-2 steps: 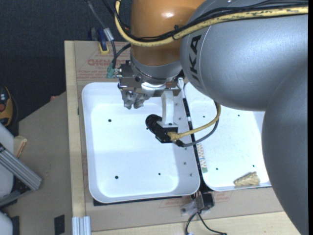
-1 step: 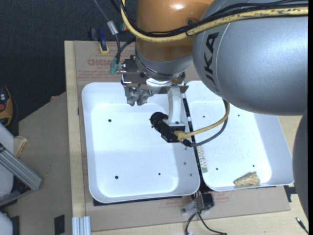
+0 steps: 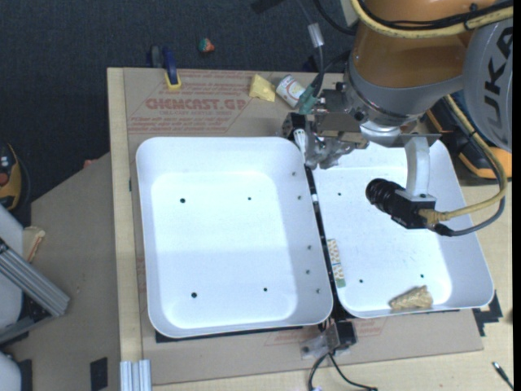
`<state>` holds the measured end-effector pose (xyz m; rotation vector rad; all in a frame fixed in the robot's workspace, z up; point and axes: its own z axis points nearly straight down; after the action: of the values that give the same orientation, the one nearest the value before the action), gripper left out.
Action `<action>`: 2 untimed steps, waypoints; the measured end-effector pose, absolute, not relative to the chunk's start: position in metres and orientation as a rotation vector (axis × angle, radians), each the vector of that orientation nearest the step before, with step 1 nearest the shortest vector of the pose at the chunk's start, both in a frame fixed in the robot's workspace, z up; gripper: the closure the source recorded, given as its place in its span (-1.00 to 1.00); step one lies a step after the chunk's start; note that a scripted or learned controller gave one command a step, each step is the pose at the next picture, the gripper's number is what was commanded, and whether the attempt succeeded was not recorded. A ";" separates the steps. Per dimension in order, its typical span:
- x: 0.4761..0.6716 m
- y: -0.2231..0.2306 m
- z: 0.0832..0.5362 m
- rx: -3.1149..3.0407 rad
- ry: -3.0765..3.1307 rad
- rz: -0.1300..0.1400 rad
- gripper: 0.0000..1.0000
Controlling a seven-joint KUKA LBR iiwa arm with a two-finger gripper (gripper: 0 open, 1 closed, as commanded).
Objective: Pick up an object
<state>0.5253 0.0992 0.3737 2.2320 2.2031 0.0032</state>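
Jaws (image 3: 326, 155) hover at right bin's (image 3: 456, 218) far-left corner, state unclear; tan sponge scrap (image 3: 410, 300) lies near-right, long axis roughly crosswise.

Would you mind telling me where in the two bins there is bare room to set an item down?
The left bin has bare floor from wall to wall. In the right bin, the middle floor between the tan scrap near its front wall and the arm's black attachment is bare. It is crowded at that bin's back-left corner, where the pincer hangs.
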 end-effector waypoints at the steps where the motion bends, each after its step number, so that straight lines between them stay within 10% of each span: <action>1: 0.483 0.121 0.511 2.210 2.221 0.027 1.00; 2: 0.477 0.126 0.360 2.229 2.226 -0.024 1.00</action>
<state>0.4773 0.1261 0.3603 2.2293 2.2258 -0.0239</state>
